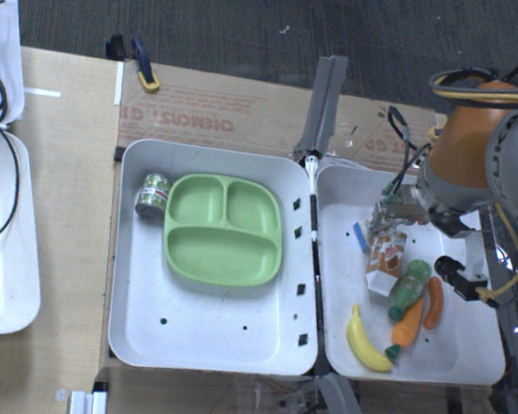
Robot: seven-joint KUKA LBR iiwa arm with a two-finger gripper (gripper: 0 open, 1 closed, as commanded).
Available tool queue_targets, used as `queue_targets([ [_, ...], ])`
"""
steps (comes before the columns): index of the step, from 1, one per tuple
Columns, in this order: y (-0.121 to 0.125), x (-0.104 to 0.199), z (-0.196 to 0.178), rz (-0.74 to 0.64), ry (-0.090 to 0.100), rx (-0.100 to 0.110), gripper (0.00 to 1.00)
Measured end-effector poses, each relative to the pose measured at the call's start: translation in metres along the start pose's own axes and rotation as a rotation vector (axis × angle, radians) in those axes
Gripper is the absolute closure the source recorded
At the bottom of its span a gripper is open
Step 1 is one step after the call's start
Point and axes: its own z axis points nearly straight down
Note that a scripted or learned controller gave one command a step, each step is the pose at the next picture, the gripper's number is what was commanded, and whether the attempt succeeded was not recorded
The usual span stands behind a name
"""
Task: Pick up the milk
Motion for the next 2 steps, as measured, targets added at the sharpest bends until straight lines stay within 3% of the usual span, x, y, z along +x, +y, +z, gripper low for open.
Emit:
queue_targets([
  [1, -0.0169, -0.0161, -0.0112, -0.357, 0.012, 0.016, 1.0],
  [2, -0.0169, -0.0162, -0.0112, -0.357, 0.012, 0.016, 0.0],
])
